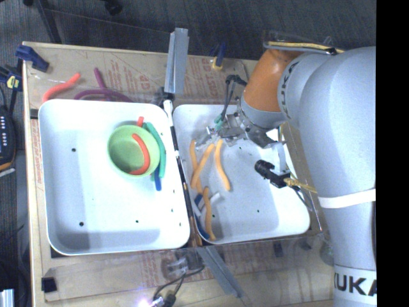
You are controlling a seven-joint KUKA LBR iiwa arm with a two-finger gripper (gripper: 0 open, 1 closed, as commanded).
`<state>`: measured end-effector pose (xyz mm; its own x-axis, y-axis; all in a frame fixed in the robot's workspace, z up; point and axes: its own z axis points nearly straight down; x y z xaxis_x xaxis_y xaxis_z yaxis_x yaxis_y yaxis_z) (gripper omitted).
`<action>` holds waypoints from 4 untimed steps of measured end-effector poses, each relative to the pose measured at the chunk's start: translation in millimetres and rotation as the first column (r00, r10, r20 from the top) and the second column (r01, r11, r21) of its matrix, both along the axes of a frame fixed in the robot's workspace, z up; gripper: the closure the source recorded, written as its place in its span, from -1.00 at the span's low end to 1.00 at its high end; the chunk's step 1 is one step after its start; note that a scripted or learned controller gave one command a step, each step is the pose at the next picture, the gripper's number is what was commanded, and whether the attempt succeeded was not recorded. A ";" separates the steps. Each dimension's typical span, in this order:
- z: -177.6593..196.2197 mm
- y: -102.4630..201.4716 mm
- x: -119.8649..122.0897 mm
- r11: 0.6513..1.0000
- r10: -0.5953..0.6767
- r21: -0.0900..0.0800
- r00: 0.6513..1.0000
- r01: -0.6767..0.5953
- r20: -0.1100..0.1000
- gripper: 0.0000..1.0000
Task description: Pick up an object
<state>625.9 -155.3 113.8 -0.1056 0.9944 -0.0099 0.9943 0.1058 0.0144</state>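
The gripper hangs low over the far left part of the right bin, under the orange-banded wrist. Just below it lie several bendy orange strips, one of them reaching up to the gripper's tip. Whether a strip is touched or held cannot be told. Another orange strip lies by the bin's near left wall, next to a small blue piece and a pale piece.
In the left bin sits a green bowl with a red strip, a green strip and a blue strip along its right side. Behind that bin on the bench lie a red strip and a purple loop.
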 end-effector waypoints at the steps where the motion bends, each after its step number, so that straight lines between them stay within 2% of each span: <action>1: -20.2 28.2 -3.4 0.999 0.046 0.009 0.999 -0.046 -0.014 -1.00; 2: -8.7 26.4 -2.7 0.999 0.045 0.006 0.999 -0.045 -0.013 1.00; 3: -8.7 26.4 -2.7 0.999 0.046 0.006 0.999 -0.046 -0.013 -1.00; 4: 1.0 26.6 -2.5 0.999 0.046 0.006 0.999 -0.046 -0.014 1.00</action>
